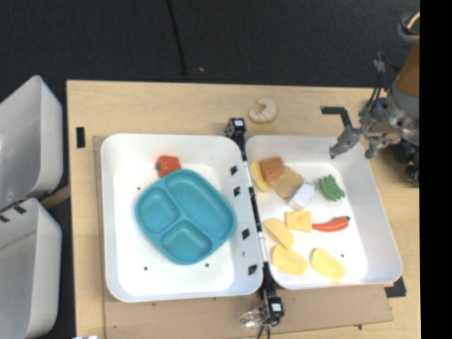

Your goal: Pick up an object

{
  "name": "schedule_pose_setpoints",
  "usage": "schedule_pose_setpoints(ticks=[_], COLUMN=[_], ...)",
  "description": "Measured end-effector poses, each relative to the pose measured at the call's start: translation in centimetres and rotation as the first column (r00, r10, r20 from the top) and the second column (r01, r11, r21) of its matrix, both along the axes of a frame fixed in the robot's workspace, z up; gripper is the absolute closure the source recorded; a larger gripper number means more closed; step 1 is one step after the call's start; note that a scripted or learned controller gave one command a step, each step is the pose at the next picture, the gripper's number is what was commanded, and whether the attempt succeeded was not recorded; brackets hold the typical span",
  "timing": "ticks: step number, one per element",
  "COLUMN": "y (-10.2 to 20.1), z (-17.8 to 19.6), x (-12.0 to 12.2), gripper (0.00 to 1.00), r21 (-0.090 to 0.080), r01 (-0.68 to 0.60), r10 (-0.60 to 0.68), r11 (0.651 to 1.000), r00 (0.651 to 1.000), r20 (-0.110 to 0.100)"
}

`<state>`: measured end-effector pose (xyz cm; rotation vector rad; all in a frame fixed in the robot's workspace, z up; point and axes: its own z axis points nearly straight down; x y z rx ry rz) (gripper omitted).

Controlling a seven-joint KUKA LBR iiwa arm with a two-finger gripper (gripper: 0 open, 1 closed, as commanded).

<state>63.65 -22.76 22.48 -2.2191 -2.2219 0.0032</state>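
- Writing: you find no brand, label or legible text on any item.
- Surface: a pale wooden bench (176,104) carries two shallow white bins side by side, joined by black clips along their shared edge; dark flooring lies beyond the bench's far edge, and white containers (25,182) stand off its left edge.
- Left bin (120,260): a blue divided plate (185,216) sits tilted near the centre; a small orange-red piece (168,164) lies just beside the plate's far edge.
- Right bin (374,239): you see toy foods, namely a brown bread piece (279,176) near the far left corner, a green leafy item (330,188), a red chilli (330,224), a yellow cheese wedge (299,221) and pale yellow slices (300,260) toward the near edge.
- Bench, far edge: a beige curled item (264,111) lies outside the bins.
- Gripper (340,147): it hangs over the right bin's far right corner, well apart from the foods; its dark fingers appear spread, with nothing between them.
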Motion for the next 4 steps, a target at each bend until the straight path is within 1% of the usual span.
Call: schedule_pose_setpoints(ticks=[1,2,3,4], y=[-0.1,8.9,19.1,25.3], z=[0.8,1.1,2.1,-1.6], x=[0.1,4.8,4.6,2.7], gripper=[1.0,1.0,1.0,1.0], r21=[-0.001,0.003,0.004,0.002], r01=[-0.003,-0.008,-0.01,-0.005], r10=[0.003,0.008,0.01,0.005], r11=[1.0,1.0,1.0,1.0], r00=[1.0,1.0,1.0,1.0], r20=[-0.001,0.003,0.0,-0.004])
